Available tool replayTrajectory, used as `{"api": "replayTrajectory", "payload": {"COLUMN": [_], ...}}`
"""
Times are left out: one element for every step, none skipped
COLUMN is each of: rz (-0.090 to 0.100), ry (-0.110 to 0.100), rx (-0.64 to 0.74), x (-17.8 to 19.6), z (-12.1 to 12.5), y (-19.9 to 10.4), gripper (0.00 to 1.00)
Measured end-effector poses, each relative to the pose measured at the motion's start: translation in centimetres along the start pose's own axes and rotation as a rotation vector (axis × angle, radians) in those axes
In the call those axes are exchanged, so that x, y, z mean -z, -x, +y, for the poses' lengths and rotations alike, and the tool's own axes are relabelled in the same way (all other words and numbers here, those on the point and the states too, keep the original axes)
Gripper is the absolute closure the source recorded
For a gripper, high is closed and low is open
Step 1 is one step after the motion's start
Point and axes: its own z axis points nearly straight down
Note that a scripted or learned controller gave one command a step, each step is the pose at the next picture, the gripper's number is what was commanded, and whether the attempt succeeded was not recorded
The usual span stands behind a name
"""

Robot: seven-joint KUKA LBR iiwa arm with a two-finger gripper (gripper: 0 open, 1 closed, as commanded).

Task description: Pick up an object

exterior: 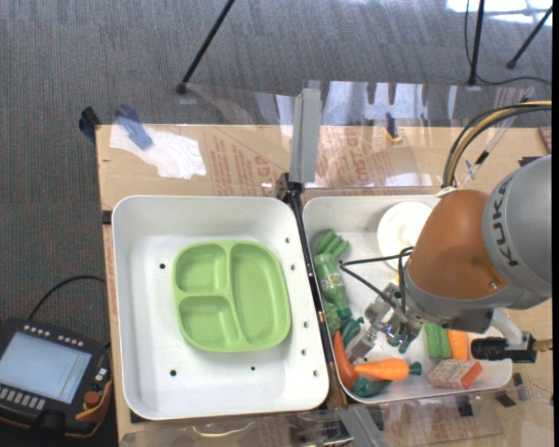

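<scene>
The arm point(489, 250) reaches in from the right and bends down over the right bin point(354, 214). The gripper point(384, 326) sits low in that bin, above the toy food. Whether it is open, closed or gripping anything cannot be determined. A carrot point(382, 371) lies just below the gripper near the front wall. Green toy vegetables point(330, 266) lie along the bin's left side. A white disc point(402, 223) sits toward the back. A small box point(454, 373) lies at the front right. The left bin point(149, 222) holds a green divided plate point(231, 296).
</scene>
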Motion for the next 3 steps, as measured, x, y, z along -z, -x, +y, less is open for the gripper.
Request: {"api": "replayTrajectory", "payload": {"rz": [-0.004,-0.001,-0.001], "ry": [0.001,0.002,0.004], "rx": [-0.088,-0.051,-0.159], "x": [0.1,0.0,0.1], "z": [-4.7,-11.7,-1.7], "y": [9.2,6.2,8.0], "gripper": [0.0,0.0,0.0]}}
